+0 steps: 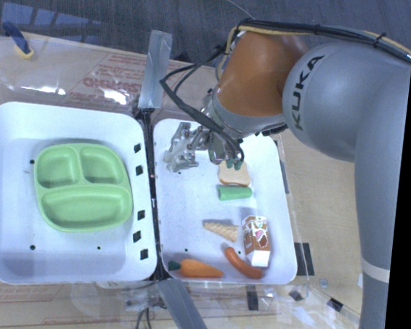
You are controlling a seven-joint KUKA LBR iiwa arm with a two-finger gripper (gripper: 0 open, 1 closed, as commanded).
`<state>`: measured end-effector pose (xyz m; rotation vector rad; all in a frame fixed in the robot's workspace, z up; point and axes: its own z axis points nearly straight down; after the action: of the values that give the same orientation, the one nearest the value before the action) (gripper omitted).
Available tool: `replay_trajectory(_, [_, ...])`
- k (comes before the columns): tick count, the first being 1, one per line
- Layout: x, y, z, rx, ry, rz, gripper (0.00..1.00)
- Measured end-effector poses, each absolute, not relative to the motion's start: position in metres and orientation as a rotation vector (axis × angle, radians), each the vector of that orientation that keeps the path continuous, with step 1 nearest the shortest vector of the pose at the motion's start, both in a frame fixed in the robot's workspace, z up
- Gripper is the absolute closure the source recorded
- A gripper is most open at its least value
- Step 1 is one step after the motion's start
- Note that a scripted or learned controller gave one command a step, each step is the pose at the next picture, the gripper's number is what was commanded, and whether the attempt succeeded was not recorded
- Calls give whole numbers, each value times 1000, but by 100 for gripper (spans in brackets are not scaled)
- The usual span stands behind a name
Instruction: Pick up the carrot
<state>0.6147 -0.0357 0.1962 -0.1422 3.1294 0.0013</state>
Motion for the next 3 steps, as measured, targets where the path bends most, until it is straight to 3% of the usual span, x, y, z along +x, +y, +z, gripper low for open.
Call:
replay_trajectory(1, [619,16,193,-790,3035,0,100])
replay_trajectory(2, [590,111,118,-1100,2945,5,100])
replay_trajectory(3, [637,201,213,-1043,2949,2,100])
